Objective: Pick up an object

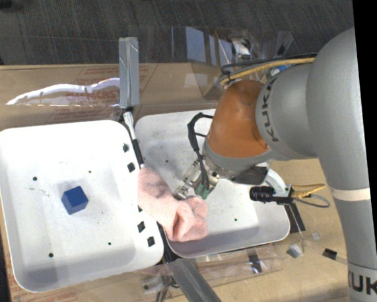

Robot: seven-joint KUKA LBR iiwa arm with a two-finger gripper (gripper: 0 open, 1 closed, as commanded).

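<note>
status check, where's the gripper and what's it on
Gripper low in right bin, at pink cloth. Grasp unclear. Blue cube alone in left bin.

arm (319,134) cut off at right, tool (193,188) fingers unclear

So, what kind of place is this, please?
Probably a robotics lab test bench: a grey arm reaches over two white bins, holding a blue cube and a pink cloth.
</note>
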